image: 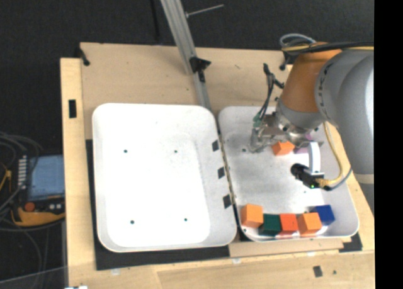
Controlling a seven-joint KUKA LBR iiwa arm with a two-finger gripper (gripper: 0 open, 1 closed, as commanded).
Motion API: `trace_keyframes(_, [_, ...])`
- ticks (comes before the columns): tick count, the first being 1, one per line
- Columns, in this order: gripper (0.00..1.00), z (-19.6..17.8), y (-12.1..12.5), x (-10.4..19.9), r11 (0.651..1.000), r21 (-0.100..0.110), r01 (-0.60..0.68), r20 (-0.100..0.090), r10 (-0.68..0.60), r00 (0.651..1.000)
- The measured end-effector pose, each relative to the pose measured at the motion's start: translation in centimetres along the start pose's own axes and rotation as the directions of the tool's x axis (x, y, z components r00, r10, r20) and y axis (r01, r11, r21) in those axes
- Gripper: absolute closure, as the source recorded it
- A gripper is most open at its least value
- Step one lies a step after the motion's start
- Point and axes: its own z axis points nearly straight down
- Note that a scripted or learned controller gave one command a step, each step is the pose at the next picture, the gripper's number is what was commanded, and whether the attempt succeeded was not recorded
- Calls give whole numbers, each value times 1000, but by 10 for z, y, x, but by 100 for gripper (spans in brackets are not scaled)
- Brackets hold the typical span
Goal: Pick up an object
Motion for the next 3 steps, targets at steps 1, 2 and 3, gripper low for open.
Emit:
trace_keyframes(1, [100, -46, -2, -6, 1000, 0, 8, 1, -8, 1000])
trace_keyframes(2, [100, -111, -1, -8, 1000, -2, 14, 1, -14, 1000])
trace_keyframes(3, [100, -165, 1, -9, 1000, -2, 15, 1, -15, 1000])
